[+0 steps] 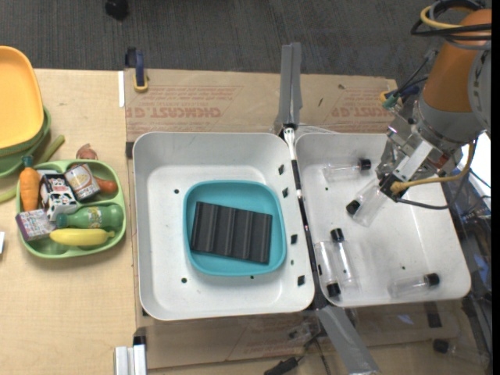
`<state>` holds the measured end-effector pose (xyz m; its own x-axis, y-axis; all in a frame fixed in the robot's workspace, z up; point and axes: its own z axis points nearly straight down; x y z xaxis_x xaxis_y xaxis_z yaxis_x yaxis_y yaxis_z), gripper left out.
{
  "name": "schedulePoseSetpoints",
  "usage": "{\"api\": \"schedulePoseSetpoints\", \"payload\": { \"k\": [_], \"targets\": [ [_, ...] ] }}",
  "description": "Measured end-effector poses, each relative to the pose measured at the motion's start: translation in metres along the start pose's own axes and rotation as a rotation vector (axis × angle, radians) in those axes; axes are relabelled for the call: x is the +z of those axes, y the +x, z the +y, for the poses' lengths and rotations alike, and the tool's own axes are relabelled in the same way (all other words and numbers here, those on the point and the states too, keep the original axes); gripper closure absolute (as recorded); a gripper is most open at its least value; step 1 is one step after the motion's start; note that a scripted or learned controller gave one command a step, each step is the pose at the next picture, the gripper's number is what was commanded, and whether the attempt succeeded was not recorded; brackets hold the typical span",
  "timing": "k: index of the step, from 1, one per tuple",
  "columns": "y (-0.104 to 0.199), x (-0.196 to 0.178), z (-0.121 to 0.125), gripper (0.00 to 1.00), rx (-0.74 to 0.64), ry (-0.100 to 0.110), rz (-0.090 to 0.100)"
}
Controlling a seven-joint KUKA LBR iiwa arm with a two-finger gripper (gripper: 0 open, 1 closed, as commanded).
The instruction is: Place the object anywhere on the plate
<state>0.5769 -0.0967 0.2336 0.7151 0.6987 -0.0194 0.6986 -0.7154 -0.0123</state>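
Right now the gripper (388, 184) hangs over the right bin (449, 233), near its far right corner, with a clear tube (366, 205) slanting down from its fingertips. Tube's upper end sits between the fingers, black cap at the lower end, so it looks gripped, fingers closed narrow on it. Whether the cap end touches the bin floor I cannot tell.

More clear tubes lie in the same bin: one near the far edge (344, 170), one by the near left corner (336, 262), one near the near right corner (410, 285).

Target is the teal plate (195, 201) in the middle of the left bin (156, 233). A dark ribbed slab (232, 230) already covers most of the plate, teal rim bare around it.

Judgement: step in hand is lift and carry. To do it well, raise straight up first so the tube's hanging end clears the divider between bins, then cross to the left. Grip is at one end, so the tube may swing or slip; go slow. Release low over the plate centre, since a round tube could roll off.
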Motion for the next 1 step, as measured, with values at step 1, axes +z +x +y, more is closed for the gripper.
{"api": "schedulePoseSetpoints", "payload": {
  "k": [1],
  "targets": [
    [0.0000,-0.0001,0.0000,0.00,0.000,0.000,0.000]
  ]
}}
